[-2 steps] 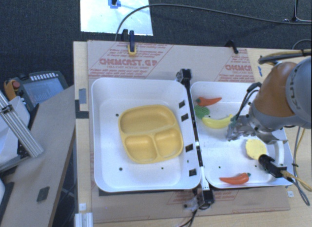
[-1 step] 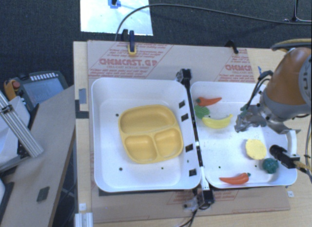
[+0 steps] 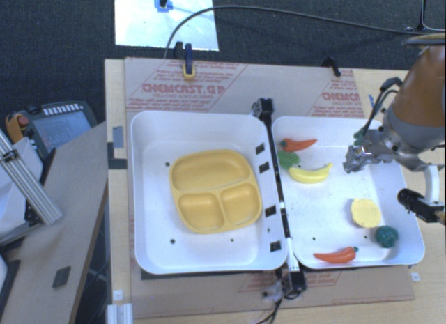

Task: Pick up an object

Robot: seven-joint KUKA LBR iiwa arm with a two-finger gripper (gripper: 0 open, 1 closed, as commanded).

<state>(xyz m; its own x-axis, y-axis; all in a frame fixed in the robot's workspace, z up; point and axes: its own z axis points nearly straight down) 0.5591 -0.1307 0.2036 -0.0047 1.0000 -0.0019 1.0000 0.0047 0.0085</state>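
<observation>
Yellow plastic banana lies just left of the gripper, whose grip state cannot be told; descending off-centre could nudge it against the green-stemmed orange plastic carrot

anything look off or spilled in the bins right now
Nothing stands out. The yellow tray sits flat in the left bin, slightly turned. In the right bin the carrot, banana, red pepper, yellow disc and green piece lie loose and apart.
</observation>
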